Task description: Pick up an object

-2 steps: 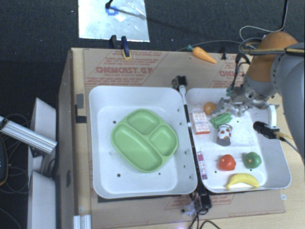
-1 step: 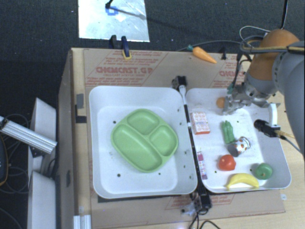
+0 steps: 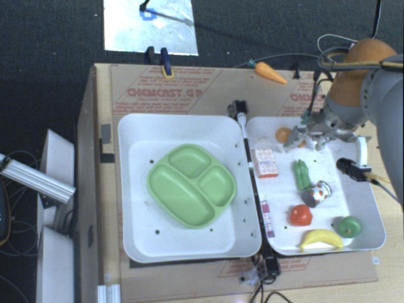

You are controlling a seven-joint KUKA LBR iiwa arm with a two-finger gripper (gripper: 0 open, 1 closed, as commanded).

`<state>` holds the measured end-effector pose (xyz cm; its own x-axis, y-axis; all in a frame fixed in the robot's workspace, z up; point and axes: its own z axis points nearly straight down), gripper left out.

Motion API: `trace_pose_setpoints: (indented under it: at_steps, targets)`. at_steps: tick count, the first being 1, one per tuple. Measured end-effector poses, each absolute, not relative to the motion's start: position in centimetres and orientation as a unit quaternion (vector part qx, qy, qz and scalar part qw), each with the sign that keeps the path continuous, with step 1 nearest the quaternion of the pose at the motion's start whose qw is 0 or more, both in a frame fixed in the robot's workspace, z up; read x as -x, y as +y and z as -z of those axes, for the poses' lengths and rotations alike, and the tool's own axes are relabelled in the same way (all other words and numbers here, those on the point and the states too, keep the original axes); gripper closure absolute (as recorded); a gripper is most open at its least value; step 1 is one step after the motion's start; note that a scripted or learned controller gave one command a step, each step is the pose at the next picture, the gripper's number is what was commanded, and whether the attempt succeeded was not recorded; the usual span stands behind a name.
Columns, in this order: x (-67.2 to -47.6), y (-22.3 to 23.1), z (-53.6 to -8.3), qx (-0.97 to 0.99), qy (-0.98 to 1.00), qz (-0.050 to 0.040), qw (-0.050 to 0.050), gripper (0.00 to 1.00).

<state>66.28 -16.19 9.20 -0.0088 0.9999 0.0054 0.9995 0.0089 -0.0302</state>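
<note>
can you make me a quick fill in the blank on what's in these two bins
1. The green divided plate lies in the ______ bin as the camera sees it.
2. The banana lies at the near edge of the right bin, beside the green ______.
3. The red tomato sits just behind the ______.
4. The end effector hovers at the far end of the right bin, next to a small ______ object.

Missing words: left; apple; banana; orange

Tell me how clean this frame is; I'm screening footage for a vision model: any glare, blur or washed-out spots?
Camera view: lighting is even and shadows are faint; the bright floor sheet above the bench glares; the white bins look nearly washed out; the tool reads soft; the green tray and banana are sharp.
</note>
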Motion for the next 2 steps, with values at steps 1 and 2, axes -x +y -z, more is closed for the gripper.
trace_pose_setpoints:
  at_steps: [1,2]
  targets:
    - [-66.4,-17.8,-8.1,0.705,-0.709,-0.0065,0.010,0.00]
    - [-66.6,-19.0,-8.3,0.706,-0.708,-0.0040,0.005,0.00]
